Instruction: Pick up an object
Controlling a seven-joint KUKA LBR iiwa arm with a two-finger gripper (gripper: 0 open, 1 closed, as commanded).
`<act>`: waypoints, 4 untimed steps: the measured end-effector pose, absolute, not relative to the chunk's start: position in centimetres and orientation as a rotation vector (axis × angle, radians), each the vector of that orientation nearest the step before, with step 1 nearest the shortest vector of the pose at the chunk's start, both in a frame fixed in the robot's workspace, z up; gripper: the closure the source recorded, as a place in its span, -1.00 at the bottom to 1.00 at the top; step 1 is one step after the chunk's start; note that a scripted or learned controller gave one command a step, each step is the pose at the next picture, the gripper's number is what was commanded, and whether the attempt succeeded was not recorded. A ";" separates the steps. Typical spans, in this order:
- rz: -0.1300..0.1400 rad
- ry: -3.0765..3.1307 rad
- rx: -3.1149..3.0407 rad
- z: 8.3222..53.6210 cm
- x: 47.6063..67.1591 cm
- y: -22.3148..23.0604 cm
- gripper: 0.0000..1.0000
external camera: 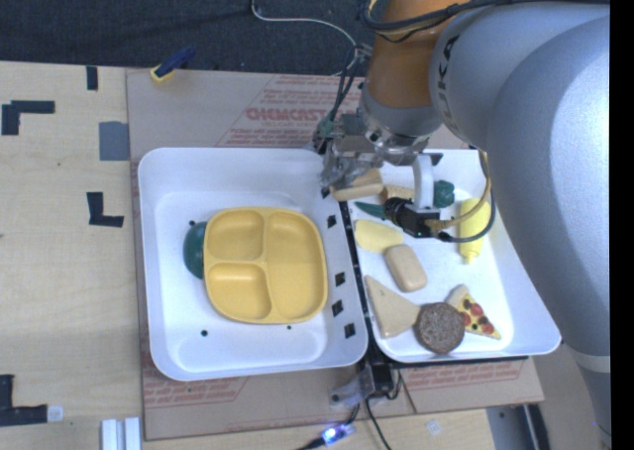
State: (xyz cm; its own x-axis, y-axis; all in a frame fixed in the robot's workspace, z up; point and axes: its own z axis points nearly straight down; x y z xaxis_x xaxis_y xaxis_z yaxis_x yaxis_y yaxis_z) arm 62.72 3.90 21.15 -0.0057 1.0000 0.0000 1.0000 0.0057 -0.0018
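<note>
On the cardboard-topped bench (59,240), the right bin (525,311) held a yellow wedge (373,234) and bread roll (405,267) lying loose, likely targets for the claw (345,180) hanging low over its far left corner, its opening impossible to tell.

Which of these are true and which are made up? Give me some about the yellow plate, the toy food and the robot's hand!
1. The yellow plate lies in the left bin. True.
2. The pizza slice sits on the plate. False: it lies in the right bin, next to a round brown piece.
3. A dark green thing shows at the plate's left edge. True.
4. The gripper hangs over the near corner of the left bin. False: it is at the far end, by the wall between the two bins.
</note>
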 end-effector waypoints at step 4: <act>0.002 -2.223 -2.218 22.0 64.0 9.8 1.00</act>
